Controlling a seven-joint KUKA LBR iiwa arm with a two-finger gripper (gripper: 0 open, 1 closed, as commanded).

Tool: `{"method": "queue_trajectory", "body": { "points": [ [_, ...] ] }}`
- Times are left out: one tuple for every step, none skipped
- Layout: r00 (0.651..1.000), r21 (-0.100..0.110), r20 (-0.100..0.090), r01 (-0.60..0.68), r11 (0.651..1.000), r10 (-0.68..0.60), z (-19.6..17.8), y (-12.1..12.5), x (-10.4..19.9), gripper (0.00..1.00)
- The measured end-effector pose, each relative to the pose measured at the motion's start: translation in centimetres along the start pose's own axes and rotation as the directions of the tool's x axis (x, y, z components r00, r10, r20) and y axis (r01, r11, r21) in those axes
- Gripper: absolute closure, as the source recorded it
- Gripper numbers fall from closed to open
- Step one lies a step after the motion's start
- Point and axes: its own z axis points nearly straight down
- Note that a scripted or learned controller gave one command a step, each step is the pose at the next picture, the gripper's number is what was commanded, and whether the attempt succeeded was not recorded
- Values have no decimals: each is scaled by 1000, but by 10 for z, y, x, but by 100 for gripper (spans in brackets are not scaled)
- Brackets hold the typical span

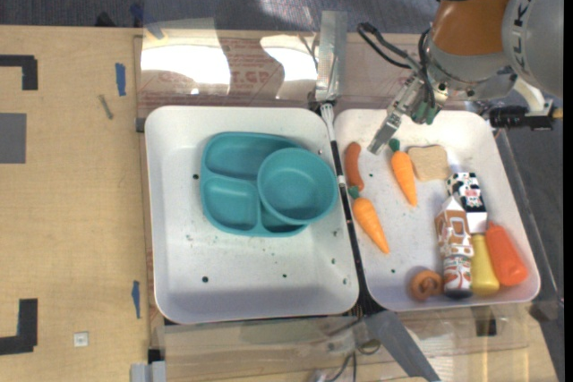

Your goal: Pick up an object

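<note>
- Here's the arm [501, 4], reaching in from the right, orange band up top, hanging over the far end of the right bin [519, 282].
- The tool [394, 128] points down and to the left, tips low over the bin's back left area; whether it's open or closed, I can't tell from this angle, and nothing shows between its tips.
- Just beside the tool tip, a red sausage [354, 165] lies along the bin's left wall.
- Right there too: a carrot [405, 177], near the tip, with a tan bread slice [429, 162] touching its right side.
- A second carrot [370, 224] lies lower down, near the left wall, angled toward the near end.
- Over on the right side: a small black-and-white carton [466, 190], a printed bottle [455, 250], a yellow bottle [484, 265] and an orange-red piece [507, 255], packed close together.
- A brown doughnut [424, 284] sits at the near edge, just beside the printed bottle.
- Left bin [179, 282]: a teal divided plate [235, 188] with a teal bowl [295, 186] resting on its right part.
- Both bins sit side by side on the surface [63, 192].
</note>
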Motion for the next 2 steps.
{"method": "queue_trajectory", "body": {
  "points": [
    [1000,7,-9,-8,1000,8,61,-70,22,0],
    [1000,-2,4,-26,1000,26,99,-62,4,0]
  ]
}}
